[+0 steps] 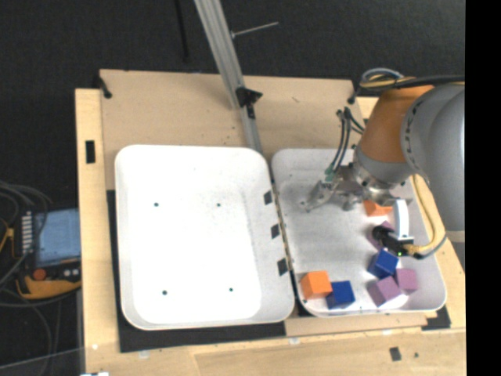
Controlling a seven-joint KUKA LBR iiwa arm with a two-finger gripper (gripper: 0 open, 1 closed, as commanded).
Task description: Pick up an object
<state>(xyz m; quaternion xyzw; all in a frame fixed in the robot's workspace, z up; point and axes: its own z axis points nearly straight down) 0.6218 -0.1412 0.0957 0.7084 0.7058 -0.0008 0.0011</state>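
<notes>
From the overhead camera, the arm (pixel 407 139) reached in from the right over the right bin (pixel 313 175), its gripper (pixel 327 190) low above the bin's bare upper floor; whether it was wide or narrow could not be told. An orange block (pixel 316 283) and blue block (pixel 340 294) lay touching at the bin's near edge, with purple blocks (pixel 391 287) nearby.

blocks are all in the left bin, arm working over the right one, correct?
Not quite. The camera view shows the blocks, such as the orange block and blue block, in the right bin, not the left bin. The arm is over the right one.
</notes>
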